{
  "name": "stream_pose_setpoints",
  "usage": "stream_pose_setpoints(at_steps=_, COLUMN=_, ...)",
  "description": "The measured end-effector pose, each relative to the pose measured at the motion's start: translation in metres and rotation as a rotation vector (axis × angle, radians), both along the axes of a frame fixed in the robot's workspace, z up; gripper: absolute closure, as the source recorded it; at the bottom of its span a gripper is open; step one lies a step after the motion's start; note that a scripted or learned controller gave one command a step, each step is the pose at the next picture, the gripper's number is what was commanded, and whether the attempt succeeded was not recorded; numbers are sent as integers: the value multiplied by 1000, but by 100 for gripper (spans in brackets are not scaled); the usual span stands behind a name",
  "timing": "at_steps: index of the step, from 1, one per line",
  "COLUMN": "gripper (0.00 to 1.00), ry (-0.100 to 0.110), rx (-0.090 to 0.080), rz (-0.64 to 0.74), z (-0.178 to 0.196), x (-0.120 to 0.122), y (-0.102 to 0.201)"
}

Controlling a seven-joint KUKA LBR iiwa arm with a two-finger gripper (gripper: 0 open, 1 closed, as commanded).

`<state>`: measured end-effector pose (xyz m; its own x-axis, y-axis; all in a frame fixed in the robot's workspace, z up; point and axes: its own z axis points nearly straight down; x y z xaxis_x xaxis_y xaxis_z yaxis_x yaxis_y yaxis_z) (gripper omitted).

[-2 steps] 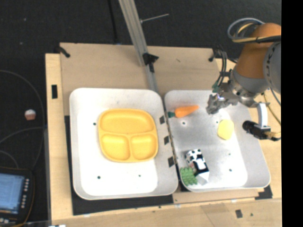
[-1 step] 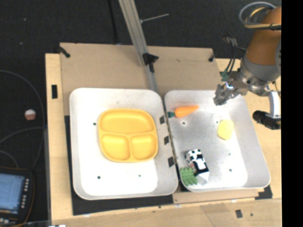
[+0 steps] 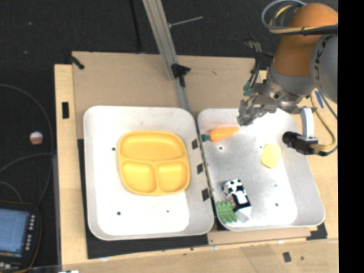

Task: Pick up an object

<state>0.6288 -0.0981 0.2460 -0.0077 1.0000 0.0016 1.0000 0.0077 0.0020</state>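
Gripper (image 3: 248,116) beside carrot (image 3: 223,133) in right bin (image 3: 307,209)

The two white bins (image 3: 102,209) look like smooth, faintly speckled matt plastic, the yellow divided tray (image 3: 153,161) at centre left like glossy moulded plastic, the bench (image 3: 65,152) beneath like pale matt wood, and the slanted rail (image 3: 162,30) at top centre like brushed metal.
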Motion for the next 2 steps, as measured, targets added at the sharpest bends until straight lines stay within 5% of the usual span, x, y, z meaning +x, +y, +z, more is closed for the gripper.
stream_pose_setpoints(at_steps=2, gripper=100, ry=2, rx=-1, rz=-1, z=-10, x=-21, y=96)
